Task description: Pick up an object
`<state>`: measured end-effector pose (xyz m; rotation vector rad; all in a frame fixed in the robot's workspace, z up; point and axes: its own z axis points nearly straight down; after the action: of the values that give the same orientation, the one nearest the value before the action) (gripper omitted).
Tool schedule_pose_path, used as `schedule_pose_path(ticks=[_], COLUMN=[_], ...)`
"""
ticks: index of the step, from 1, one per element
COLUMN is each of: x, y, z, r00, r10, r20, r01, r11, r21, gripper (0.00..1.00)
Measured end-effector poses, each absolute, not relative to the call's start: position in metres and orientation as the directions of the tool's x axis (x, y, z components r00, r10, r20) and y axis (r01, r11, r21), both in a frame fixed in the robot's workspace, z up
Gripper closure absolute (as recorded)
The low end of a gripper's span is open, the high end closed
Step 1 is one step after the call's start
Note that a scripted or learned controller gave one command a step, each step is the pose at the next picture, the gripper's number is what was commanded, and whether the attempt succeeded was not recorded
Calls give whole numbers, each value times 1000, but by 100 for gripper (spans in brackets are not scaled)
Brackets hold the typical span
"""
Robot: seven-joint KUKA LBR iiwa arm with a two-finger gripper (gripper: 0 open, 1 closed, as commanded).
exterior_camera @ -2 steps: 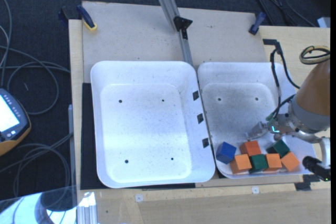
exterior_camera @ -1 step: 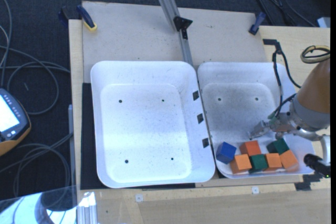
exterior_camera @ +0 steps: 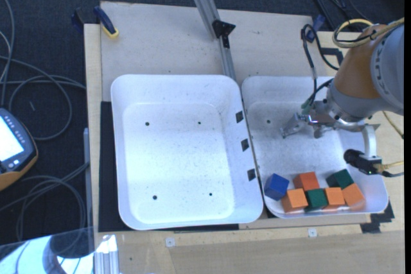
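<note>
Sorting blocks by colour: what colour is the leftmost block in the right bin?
Blue, clearest in the camera view.

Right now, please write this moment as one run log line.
gripper: above right bin floor, holding nothing | blocks: clustered at near edge, apart from gripper | left bin: no blocks | pick: not yet done

The grey arm [exterior_camera: 379, 67] reaches in from the right, its hand [exterior_camera: 294, 128] pointing left and low.
</note>
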<state>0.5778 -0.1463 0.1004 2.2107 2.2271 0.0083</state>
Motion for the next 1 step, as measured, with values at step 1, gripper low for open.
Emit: schedule_pose_path(ticks=[1], x=[565], y=[-210], z=[100], r00=[4], r10=[1000], r20=[-4], r01=[1000], r11=[-4], r21=[2], gripper=[0])
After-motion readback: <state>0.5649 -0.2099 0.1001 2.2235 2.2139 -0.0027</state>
